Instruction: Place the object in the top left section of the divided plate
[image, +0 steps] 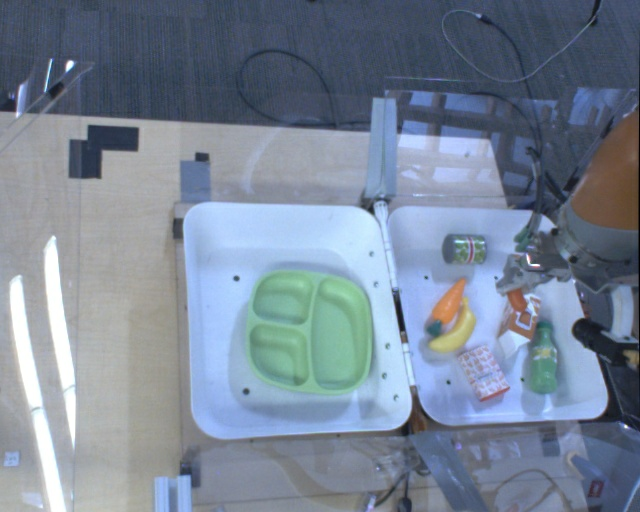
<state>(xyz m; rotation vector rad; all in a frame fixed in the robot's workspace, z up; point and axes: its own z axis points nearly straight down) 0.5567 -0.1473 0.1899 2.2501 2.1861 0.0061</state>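
Observation:
A light green divided plate (310, 331) lies in the left white bin (210, 300), with two small sections on its left and one large section on its right. All three sections are bare. My gripper (522, 282) hangs over the right bin (420, 250), near its right side, just above an orange-and-white carton (519, 320). Nearby lie a carrot (449, 303), a banana (455, 332), a green can (465, 249), a green bottle (542, 358) and a red-and-white packet (483, 373).
The arm with its orange band (610, 180) enters from the right above the right bin. A clear panel and cables stand behind the bins. The bench (90, 330) stretches out pale and bare to the left.

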